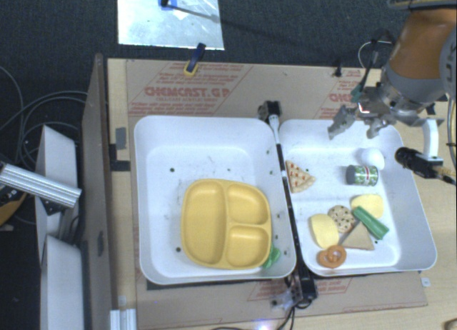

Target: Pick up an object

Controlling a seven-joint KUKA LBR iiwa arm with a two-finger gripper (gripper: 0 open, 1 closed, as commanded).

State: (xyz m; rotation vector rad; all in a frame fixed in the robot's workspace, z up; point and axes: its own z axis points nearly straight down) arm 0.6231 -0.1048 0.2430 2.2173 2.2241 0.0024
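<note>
1. Gripper (355, 123) at upper right of frame, above the far rim of the right bin (418, 236); fingers spread apart, nothing between them.
2. Candidate objects lying in the right bin, centre-right to lower right: pizza slice (298, 176), white ball (371, 157), green can (363, 174), cookie (341, 216), orange ring (331, 256).
3. Yellow divided plate (225, 223) resting in the left bin (164, 143), lower centre.
4. Progress, judged: nothing grasped yet; descent, closing and lifting all left.
</note>
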